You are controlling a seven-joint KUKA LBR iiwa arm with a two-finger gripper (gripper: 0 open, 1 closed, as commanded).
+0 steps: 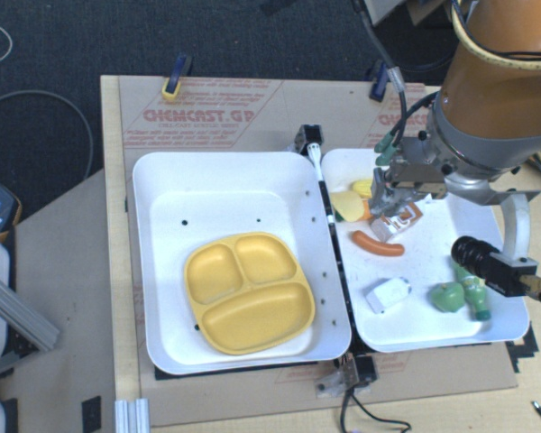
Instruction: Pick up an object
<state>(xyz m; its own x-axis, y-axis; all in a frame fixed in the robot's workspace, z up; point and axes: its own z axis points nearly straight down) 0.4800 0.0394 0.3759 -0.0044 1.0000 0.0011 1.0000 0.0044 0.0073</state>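
Scattered in the right bin (pixel 433 336): an orange sausage-shaped piece (pixel 378 244) lying flat near the bin's left wall, a small white block (pixel 388 293) just below it. Toward the bin's right, a green lumpy toy (pixel 460 296); near its upper left, a pale yellow piece (pixel 348 206).

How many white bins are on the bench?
2. The left bin holds a yellow divided plate; the right bin, beside it, holds small toys under the arm.
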